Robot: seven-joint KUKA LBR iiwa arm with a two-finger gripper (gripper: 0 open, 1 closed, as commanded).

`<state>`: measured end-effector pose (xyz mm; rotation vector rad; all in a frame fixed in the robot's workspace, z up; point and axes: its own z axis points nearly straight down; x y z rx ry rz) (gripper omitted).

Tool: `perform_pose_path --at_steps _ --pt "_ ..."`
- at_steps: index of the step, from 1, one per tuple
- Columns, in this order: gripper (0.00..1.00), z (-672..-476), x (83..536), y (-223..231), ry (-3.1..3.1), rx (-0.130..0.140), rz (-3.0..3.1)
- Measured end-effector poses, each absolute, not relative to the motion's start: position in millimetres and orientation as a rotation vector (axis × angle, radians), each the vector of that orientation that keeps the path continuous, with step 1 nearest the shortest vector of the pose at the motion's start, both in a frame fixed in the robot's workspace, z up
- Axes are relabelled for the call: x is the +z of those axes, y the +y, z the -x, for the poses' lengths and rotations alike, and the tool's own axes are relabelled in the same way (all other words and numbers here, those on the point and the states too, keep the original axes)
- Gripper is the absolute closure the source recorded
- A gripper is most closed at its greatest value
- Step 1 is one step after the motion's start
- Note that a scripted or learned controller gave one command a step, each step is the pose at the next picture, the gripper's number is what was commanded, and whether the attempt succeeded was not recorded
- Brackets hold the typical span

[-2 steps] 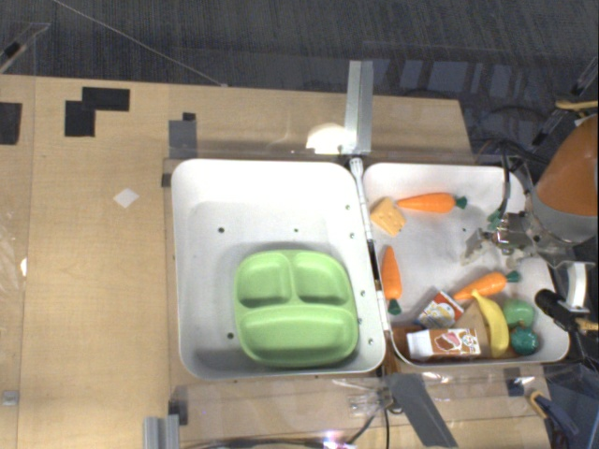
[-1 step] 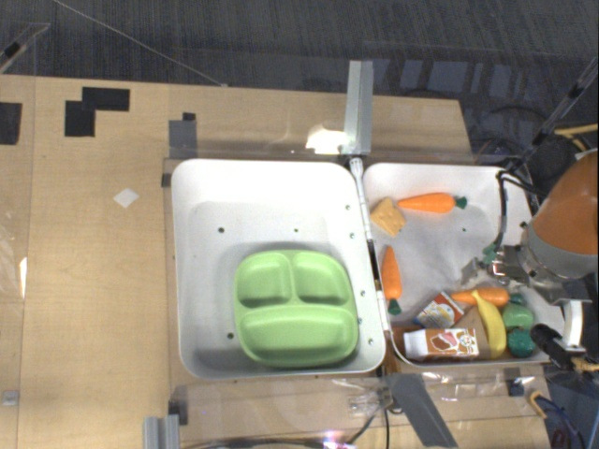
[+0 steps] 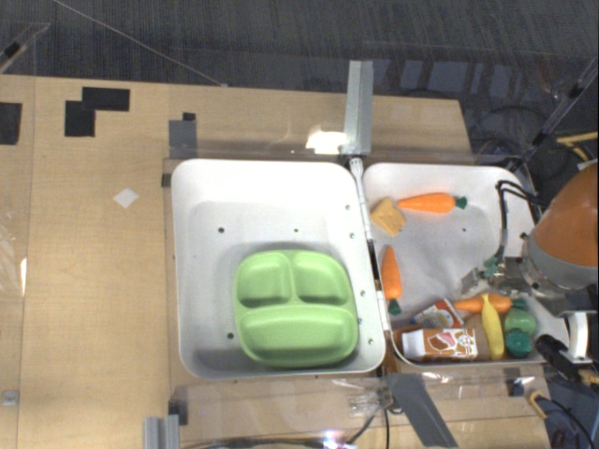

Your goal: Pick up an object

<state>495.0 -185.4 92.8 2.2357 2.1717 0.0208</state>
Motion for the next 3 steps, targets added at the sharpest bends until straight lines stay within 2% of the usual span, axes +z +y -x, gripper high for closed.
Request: perform_pose_path --at_steps 1,2,3 --pt "0.00 -488.9 108.5 -183.8 2.245 0.006 -2.187" --pt "0.00 -598.5 98.6 -141.9 2.257 0.004 -2.180" --pt "0.00 -491.7 92.9 -193.7 2.448 0.009 -1.942"
